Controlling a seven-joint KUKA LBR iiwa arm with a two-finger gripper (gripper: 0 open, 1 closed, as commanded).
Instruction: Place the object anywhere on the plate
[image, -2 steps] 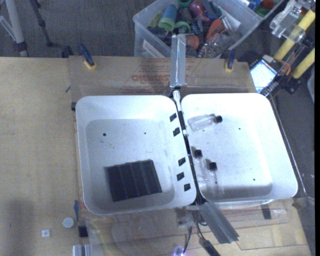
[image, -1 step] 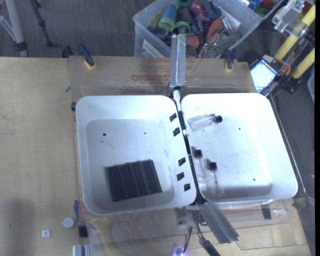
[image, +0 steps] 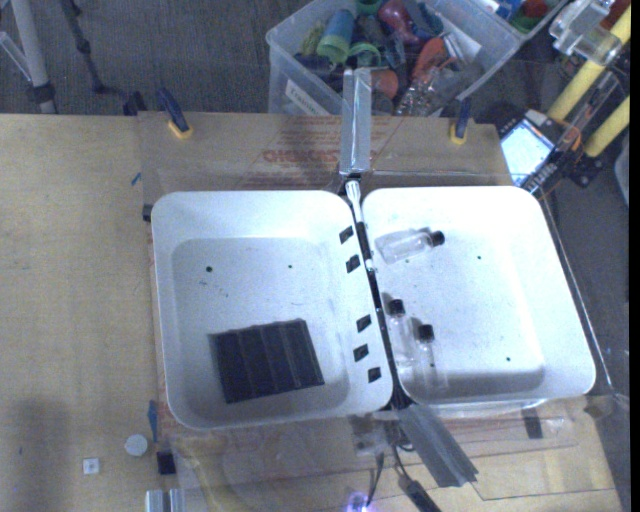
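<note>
Plate in left bin; bottles in right bin.

The arm's pose cannot be told at this moment, and the claw's state cannot be judged either.

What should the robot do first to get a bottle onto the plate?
Probably reach into the right bin and come down over the top bottle. It lies alone, apart from the two bottles by the wall, and the plate waits in the left bin.
</note>
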